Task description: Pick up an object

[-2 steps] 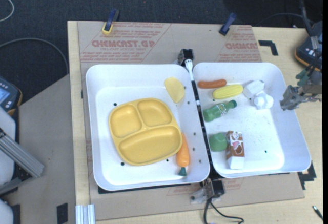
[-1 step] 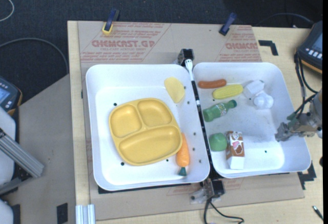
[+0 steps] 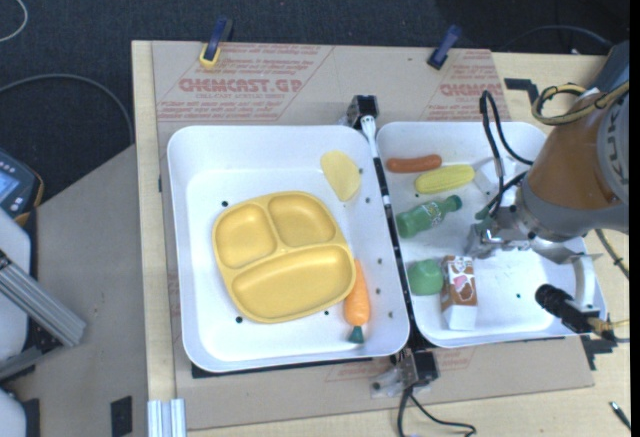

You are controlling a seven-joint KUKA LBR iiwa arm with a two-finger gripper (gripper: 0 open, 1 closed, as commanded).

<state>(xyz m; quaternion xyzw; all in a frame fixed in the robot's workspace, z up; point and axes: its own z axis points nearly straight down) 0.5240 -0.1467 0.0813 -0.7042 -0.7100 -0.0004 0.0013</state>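
Observation:
My gripper (image 3: 486, 233) hangs low over the right bin (image 3: 520, 317), just right of its middle, under the grey and orange arm (image 3: 572, 175). To its left lies a green bottle (image 3: 428, 215). A small brown and white carton (image 3: 459, 291) lies just below and left of the gripper, next to a green block (image 3: 425, 276). A yellow corn cob (image 3: 445, 179) and a reddish sausage (image 3: 413, 163) lie at the back of that bin. Nothing shows as held.
The left bin (image 3: 190, 225) holds a yellow divided plate (image 3: 283, 253), a pale yellow piece (image 3: 341, 173) at its back right and an orange carrot (image 3: 357, 301) by its right wall. Black cables (image 3: 492, 140) trail over the right bin's back.

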